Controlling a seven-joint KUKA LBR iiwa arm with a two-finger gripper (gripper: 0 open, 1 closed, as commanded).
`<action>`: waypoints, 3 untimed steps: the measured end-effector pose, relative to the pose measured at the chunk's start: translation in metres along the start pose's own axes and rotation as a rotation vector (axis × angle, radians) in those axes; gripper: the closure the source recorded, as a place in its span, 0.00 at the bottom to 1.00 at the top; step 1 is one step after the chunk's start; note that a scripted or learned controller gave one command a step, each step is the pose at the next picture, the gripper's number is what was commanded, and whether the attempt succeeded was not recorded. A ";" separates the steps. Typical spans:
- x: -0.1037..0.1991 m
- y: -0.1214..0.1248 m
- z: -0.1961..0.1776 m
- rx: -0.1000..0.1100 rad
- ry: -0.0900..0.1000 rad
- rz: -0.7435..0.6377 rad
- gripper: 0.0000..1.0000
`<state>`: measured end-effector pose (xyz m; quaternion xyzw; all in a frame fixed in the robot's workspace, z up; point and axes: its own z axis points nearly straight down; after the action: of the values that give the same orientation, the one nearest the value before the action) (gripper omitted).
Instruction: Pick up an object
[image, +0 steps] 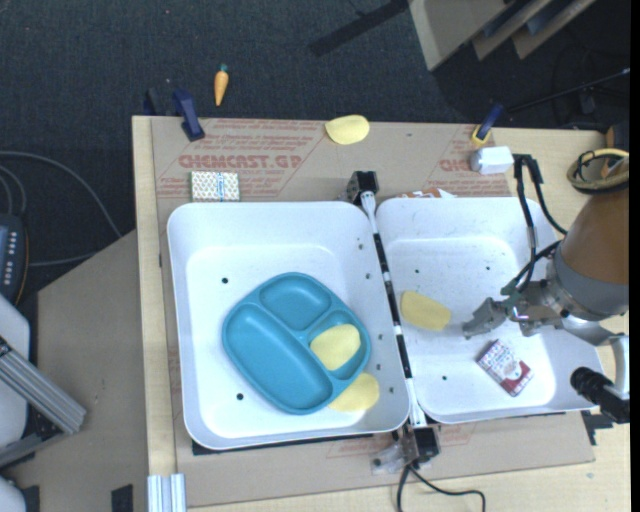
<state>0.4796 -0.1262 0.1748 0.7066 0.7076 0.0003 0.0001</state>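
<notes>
**A:** Where did the arm stand at that moment?

**B:** It reached in from the right over the right bin (455, 225); the gripper (487, 318) hung low above the bin floor, its fingers pointing left; they looked slightly parted with nothing between them, though the tips were small and dark, so I would not swear to how wide.

**A:** And what was there to pick?

**B:** Two things in that bin; a yellow piece (425, 310) lay near the bin's left wall, just to the left of the fingertips but apart from them; a small red-and-white packet (504, 365) lay on the floor just below the gripper, nearer the front edge.

**A:** The left bin (200, 240)?

**B:** It held a blue divided plate (280, 345) with a yellow piece in one compartment (336, 346); another yellow piece by the plate (356, 394) rested against its lower right rim; all well apart from the gripper.

**A:** So which step was it?

**B:** The approach, I judged; nothing was gripped and nothing lifted; the nearest target seemed the yellow piece to the left.

**A:** What did the next move call for?

**B:** Shifting a little left until the fingers straddled the piece; then lowering to the floor, closing, and lifting straight up; the piece looked flat and smooth, so a shallow grip might have slipped off it.
</notes>
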 end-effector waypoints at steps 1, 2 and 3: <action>-0.099 -0.001 0.015 -0.001 -0.003 0.003 0.00; 0.028 0.000 -0.016 0.001 0.001 -0.001 0.00; -0.035 0.009 0.090 0.001 -0.001 0.002 0.00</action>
<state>0.4891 -0.1610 0.0845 0.7073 0.7069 -0.0003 0.0004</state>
